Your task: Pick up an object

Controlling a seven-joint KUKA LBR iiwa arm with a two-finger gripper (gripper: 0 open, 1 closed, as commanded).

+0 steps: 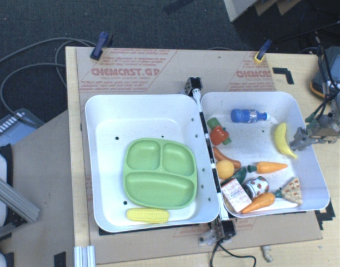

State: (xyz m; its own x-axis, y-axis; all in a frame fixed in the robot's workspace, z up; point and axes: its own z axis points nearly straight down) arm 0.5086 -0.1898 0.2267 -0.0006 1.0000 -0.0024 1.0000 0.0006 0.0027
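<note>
The grey two-finger gripper (301,140) sits low over the right edge of the right-hand shallow white bin (245,98), reaching in from the right, and nothing shows between its fingers; whether they are spread or pressed together I cannot tell at this size.

Just to its left, close to touching, lies the curved yellow plastic banana (281,139). Its long axis runs roughly up and down the view, tilted a little, so it lies broadside to the gripper's line of reach. I judge this the likeliest thing to pick, since it is nearest; a grasp would want the fingers to close across its narrow width, not along its length.

Farther out, the blue plastic bottle (247,115) lies on its side near the bin's far wall, its length running left to right. Below the banana, an orange toy carrot (270,167) also lies left to right, and a wedge-shaped toy pizza slice (293,189) sits near the bin's lower right corner. Well apart, in the left-hand white bin (100,127), rest a pale green divided plate (160,173) and a yellow toy corn cob (147,216).
</note>
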